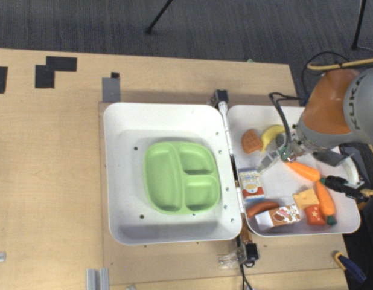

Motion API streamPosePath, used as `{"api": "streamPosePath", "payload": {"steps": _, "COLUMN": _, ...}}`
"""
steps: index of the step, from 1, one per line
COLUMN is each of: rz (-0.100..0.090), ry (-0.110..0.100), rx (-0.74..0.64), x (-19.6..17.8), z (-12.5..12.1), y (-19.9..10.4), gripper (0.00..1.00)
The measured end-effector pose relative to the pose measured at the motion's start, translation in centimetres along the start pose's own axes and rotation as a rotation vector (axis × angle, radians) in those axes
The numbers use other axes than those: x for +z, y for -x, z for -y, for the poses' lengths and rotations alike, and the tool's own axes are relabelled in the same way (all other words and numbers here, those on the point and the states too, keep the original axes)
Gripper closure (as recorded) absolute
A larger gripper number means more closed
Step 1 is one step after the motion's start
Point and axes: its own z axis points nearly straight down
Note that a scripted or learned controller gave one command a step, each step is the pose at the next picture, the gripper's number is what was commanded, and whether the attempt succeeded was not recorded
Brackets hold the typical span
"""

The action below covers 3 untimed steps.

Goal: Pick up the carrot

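Nearest us in the right bin (253, 227) lay a carton (282, 215). Beyond it we saw the carrot (303, 171) lying loose, just beside the gripper (276, 156); whether its claw stood wide or narrow we could not tell. A banana (271, 135) lay farthest.

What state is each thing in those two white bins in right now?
Green plate: flat in the left bin, nothing on it.
Carrot: lying in the right bin, not gripped.
Second carrot: lying beside the cheese.
Banana: lying by the cookie.
Sausage: lying flat.
Two cartons: lying flat.
Gripper: low over the right bin, holding nothing visible.
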Motion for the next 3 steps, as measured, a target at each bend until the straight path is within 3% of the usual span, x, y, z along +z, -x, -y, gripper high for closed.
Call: {"api": "streamPosePath", "payload": {"steps": 3, "rz": 0.000, "ry": 0.000, "rx": 0.000, "x": 0.00, "z": 0.00, "y": 0.00, "gripper": 0.00}}
